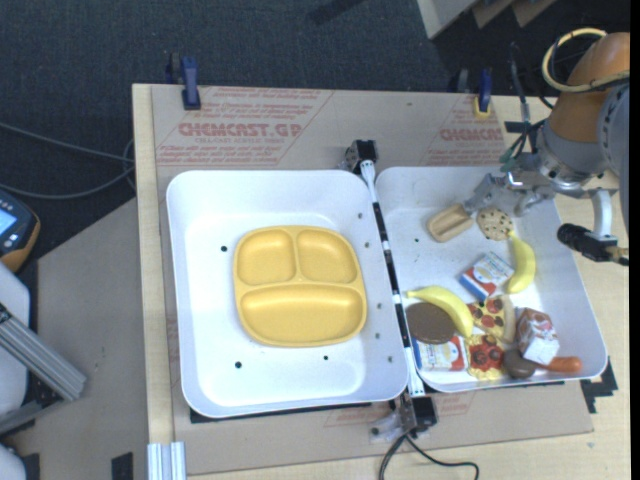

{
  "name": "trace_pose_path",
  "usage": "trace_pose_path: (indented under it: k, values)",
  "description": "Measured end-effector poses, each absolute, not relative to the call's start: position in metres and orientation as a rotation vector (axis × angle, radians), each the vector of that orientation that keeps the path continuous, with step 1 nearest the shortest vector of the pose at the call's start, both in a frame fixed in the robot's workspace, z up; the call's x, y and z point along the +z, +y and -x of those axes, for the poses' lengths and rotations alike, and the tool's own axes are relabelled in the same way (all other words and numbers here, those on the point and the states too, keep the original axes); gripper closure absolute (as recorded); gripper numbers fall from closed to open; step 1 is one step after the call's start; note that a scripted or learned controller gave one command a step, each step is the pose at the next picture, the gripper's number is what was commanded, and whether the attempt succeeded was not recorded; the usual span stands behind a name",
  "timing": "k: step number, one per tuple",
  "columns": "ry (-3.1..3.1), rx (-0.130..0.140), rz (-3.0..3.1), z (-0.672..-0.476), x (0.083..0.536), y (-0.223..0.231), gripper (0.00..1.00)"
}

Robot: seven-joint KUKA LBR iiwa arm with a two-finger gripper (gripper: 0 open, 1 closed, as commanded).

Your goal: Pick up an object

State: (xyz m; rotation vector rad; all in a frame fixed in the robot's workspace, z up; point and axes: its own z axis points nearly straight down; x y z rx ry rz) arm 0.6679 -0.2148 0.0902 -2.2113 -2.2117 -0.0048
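The right bin [570,268] holds several toy foods. A tan bread roll [449,222] lies at the upper middle, with a round speckled cookie [492,224] just to its right. My gripper [493,197] hangs over the bin's upper part, right above the cookie and beside the roll's right end. One yellow banana [521,264] lies below the cookie, and a second banana [446,304] curves over a brown disc [432,322]. A small red, white and blue carton [485,273] sits between the bananas.
The left bin [200,268] bears a yellow divided plate [299,285]. A heap of small foods fills the right bin's lower corner: a pizza slice [486,336], a wrapped item [537,334] and an orange sausage [563,365]. The arm [585,118] comes in from the upper right.
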Motion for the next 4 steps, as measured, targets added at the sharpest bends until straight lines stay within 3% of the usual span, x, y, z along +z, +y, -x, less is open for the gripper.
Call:
trace_pose_path:
  k: [1, 2, 3, 4]
  values:
    - [-2.219, -0.003, 2.225, -0.597, 0.088, -0.204, 0.0]
    - [-2.225, -0.005, 2.226, -0.599, 0.097, -0.204, 1.0]
    - [-2.227, -0.005, 2.221, -0.589, 0.141, -0.176, 1.0]
    - [-2.226, -0.004, 2.222, -0.589, 0.149, -0.177, 1.0]
